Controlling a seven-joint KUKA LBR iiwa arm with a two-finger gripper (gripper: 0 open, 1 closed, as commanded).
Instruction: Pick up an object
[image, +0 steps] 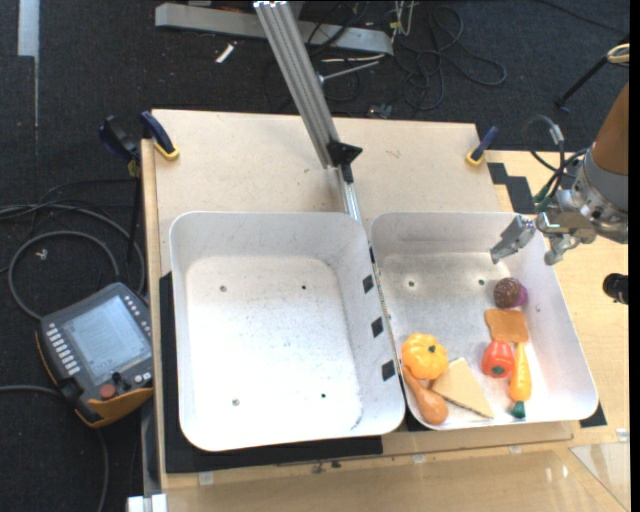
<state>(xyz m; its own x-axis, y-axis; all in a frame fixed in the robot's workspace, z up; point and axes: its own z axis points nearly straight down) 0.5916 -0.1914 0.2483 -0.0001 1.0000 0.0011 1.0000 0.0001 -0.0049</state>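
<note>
A robot arm (610, 160) reaches in from three o'clock, its gripper (535, 243) poised over the upper right rim of the right bin (440, 265). The two fingers (510, 240) stand spread wide apart with nothing between them. Below them, toward six o'clock, a heap of toy food sits in the bin's lower right corner: a dark purple ball (510, 293), perhaps a plum though the view is too coarse to be sure, lies nearest the gripper, with a brown slice of toast (507, 324) touching it at six o'clock. A red pepper (497, 358) and a carrot (520, 375) lie just beside each other under the toast. At nine o'clock from them rest a yellow pumpkin (424, 355), a cheese wedge (463, 388) and an orange sausage (429, 402). The left bin (200, 250) adjoins at nine o'clock.
</note>
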